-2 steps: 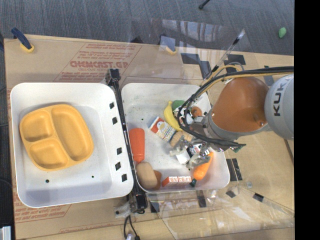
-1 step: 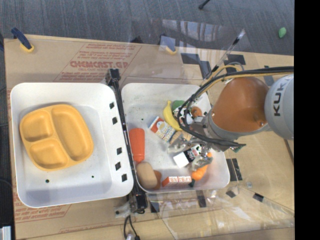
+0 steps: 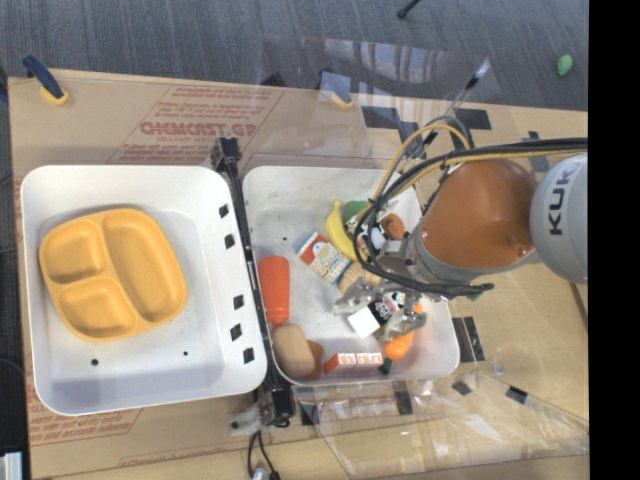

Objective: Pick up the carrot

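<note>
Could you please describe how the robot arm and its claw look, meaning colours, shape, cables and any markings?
The arm is a rounded grey body with dark letters "KU" on its side. A wide, glossy orange band sits above the wrist. Black and yellow cables loop from the arm toward the claw, which is small, metallic grey with black parts.

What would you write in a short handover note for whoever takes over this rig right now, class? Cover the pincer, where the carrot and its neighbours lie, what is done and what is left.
Pincer: low over the right bin, amid small items near its right side; whether it is open or shut cannot be judged.
Carrot: lying lengthwise by the right bin's left wall, just above the potato, apart from the pincer.
Nearby: banana, small carton. The yellow divided tray sits in the left bin.
Done: nothing visible; the carrot is not yet grasped.
Left: move the pincer left to the carrot, grip and lift it.
</note>
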Action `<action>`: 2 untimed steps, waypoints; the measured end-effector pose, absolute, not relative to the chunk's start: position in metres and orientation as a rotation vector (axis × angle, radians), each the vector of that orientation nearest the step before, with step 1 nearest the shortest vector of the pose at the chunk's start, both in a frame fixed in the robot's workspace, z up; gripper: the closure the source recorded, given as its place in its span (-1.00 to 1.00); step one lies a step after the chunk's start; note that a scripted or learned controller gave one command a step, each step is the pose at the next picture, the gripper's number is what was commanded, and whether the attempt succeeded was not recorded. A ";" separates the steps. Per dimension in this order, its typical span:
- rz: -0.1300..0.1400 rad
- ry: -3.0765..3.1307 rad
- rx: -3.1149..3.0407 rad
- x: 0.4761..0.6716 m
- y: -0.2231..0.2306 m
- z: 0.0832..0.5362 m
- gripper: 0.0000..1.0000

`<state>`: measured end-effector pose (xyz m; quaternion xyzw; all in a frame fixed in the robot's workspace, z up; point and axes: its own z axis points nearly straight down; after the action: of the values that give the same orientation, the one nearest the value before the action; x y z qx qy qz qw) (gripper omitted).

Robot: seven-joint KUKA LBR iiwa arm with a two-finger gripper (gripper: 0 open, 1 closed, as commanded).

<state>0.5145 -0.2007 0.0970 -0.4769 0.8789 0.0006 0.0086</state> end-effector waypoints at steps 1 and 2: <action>-0.003 2.746 -1.498 0.514 -0.202 0.106 1.00; -0.002 2.746 -1.498 0.514 -0.202 0.106 -1.00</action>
<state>0.5142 -0.2020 0.1060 -0.4787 0.8779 -0.0007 0.0067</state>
